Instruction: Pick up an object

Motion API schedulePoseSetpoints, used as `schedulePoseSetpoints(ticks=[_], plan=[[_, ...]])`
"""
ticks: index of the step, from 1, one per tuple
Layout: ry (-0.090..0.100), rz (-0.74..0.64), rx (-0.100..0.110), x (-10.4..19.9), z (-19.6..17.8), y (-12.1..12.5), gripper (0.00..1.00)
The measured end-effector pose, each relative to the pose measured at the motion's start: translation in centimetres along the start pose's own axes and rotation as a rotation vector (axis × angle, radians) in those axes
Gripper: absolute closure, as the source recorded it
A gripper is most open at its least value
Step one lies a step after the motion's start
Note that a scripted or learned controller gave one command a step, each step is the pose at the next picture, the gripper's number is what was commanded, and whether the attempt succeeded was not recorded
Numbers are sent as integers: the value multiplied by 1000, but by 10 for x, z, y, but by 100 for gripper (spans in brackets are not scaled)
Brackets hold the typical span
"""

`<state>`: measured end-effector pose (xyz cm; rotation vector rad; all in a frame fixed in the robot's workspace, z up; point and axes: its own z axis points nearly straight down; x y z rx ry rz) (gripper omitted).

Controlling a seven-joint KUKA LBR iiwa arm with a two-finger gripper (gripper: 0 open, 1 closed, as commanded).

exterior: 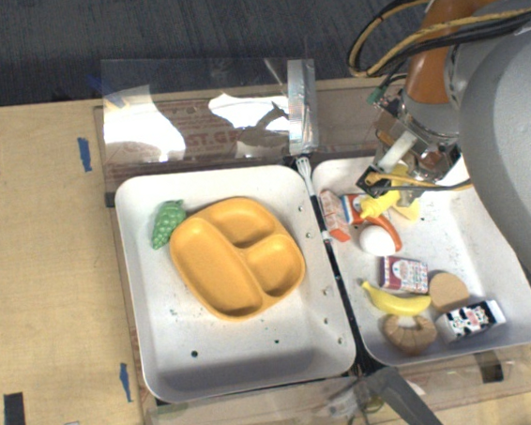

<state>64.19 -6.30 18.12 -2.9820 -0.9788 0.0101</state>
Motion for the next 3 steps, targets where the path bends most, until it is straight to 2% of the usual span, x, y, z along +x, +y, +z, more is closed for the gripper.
schedulePoseSetpoints(ticks=[1,2,3], plan=[[5,-93,-6,-20,-91,48,100],[0,-95,-1,-20,-87,46,0],[-4,-96,3,-19,-94,45,100]])
